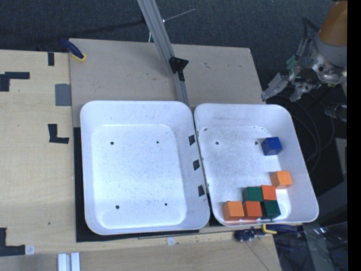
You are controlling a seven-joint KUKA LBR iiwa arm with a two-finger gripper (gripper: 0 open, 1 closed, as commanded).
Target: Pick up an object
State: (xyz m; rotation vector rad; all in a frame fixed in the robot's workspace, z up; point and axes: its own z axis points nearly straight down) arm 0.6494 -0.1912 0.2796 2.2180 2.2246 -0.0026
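We could not tell our tool's point(277, 85) state; below it sat the blue cube point(271, 145), seemingly light and rigid, best gripped across flat sides.

Two white bins, left point(135, 168) and right point(256, 162): smooth moulded plastic, faintly glossy, finely speckled with dark flecks. Table point(34, 151): pale wood-grain board, matt, with dark matt tape patches. Rear panel point(158, 72): dull brown board, scuffed. Slanted rail point(161, 33): brushed grey metal. Blocks at the right bin's near edge, orange point(233, 209) and green point(252, 194): matt, flat-coloured. Blue block point(272, 145): matt likewise.
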